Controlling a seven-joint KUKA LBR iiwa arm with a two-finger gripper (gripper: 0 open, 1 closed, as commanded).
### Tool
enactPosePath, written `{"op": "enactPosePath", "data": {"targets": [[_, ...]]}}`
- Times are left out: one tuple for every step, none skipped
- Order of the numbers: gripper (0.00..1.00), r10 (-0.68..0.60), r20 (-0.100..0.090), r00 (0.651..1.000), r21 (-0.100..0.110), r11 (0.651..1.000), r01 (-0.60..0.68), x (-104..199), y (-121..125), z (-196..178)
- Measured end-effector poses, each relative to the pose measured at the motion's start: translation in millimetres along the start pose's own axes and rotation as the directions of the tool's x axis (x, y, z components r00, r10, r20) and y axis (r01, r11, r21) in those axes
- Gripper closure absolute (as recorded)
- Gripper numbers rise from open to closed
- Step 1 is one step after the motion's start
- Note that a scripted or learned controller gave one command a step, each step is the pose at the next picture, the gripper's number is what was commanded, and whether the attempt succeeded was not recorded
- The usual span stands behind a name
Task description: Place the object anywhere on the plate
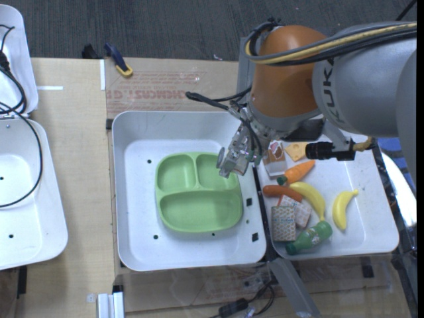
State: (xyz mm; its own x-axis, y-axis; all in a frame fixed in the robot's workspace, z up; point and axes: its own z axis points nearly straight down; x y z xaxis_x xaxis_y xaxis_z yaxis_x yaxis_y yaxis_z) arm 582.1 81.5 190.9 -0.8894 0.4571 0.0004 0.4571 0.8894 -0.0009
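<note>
Looming closest, my grey arm (358,71) hangs its gripper (232,161) over the green divided plastic plate (199,194), ready to drop something, though I cannot tell its grasp.

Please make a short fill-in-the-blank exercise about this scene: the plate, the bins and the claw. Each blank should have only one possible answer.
1. The green plate lies in the ____ of the two bins.
2. The plate is divided into ____ compartments.
3. The claw hangs over the plate's ____ edge in the camera view.
4. In the right bin, the two bananas are ____ in colour.

Missing words: left; three; right; yellow
</note>
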Motion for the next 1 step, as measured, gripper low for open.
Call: {"op": "enactPosePath", "data": {"targets": [[0.00, 0.001, 0.000, 1.000, 0.000, 1.000, -0.001, -0.4, -0.4, -0.2]]}}
